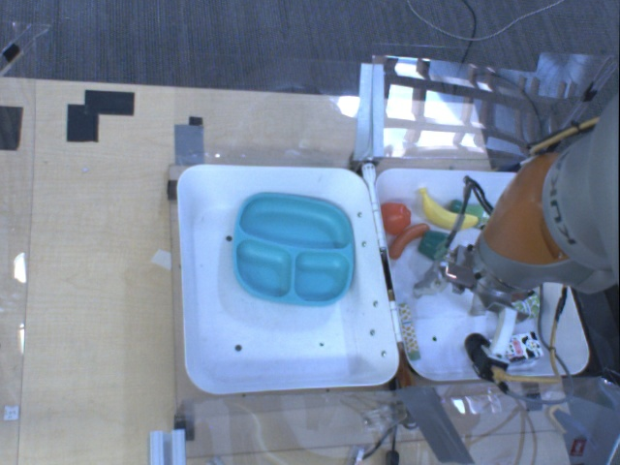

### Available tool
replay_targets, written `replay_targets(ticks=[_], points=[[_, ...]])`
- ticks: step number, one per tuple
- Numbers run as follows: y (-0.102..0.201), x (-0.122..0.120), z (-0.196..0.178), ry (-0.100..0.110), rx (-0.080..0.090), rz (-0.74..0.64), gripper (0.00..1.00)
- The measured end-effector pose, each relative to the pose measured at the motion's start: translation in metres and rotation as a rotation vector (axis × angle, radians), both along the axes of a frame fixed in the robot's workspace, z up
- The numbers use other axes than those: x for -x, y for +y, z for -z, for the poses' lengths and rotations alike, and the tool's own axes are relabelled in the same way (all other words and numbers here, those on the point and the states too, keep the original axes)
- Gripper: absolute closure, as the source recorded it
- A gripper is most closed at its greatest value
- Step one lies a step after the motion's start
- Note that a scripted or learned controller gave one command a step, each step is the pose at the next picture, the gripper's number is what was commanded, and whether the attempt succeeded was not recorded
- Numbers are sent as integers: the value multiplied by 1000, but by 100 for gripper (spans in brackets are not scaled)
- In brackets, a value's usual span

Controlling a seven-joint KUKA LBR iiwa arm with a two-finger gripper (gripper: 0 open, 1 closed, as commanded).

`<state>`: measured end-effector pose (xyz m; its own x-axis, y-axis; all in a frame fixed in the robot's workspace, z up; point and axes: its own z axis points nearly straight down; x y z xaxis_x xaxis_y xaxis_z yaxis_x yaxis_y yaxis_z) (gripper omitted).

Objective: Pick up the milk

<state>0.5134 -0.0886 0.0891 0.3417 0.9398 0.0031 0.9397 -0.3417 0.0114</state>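
The milk [521, 345] is a small white carton with black cow patches, lying in the right bin [436, 356] near its front right corner. The gripper [453, 274] hangs over that bin, left of the milk.

Pale wooden bench [87, 289], dark ribbed floor [242, 17]
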Motion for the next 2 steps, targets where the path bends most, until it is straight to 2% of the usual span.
replay_targets(ticks=[1, 2], points=[[-10, -95, 1, 3, -3, 286, 0], [-3, -144, 2, 7, -4, 452, 0]])
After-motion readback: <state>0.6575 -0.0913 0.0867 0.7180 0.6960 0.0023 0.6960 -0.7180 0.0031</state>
